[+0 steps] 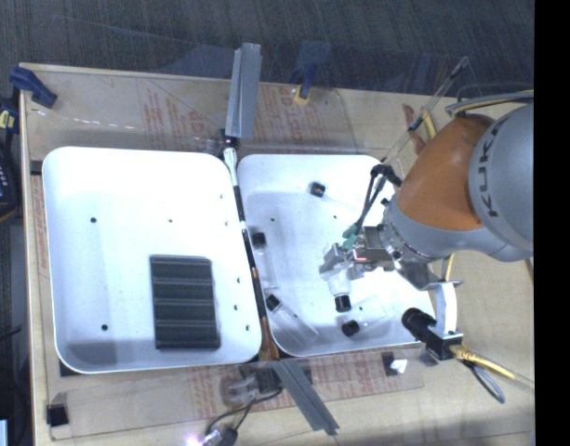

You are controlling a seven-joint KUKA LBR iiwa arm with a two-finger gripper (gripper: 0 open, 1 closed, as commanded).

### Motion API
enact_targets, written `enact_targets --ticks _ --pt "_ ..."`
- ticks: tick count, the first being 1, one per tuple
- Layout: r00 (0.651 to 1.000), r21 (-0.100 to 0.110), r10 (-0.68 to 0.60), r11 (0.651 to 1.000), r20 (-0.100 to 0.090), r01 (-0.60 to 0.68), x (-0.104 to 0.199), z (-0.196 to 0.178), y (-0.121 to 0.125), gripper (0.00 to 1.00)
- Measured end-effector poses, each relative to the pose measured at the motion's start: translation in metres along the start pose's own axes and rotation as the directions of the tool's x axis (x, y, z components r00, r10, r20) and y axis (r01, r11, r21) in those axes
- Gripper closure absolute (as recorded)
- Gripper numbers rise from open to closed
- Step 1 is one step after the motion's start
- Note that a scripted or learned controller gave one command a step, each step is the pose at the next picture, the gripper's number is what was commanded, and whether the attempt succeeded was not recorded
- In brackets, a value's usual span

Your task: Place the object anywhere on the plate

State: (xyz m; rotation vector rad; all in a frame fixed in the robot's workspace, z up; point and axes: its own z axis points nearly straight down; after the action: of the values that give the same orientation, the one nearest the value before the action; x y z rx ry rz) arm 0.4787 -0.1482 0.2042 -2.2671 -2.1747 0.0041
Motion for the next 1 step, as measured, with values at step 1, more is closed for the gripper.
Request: enact_targets --ticks 1 --pt "0.997 0.002 0.083 0.997 -0.003 -0.083 0.0727 -0.0118 0.0467 1.0"
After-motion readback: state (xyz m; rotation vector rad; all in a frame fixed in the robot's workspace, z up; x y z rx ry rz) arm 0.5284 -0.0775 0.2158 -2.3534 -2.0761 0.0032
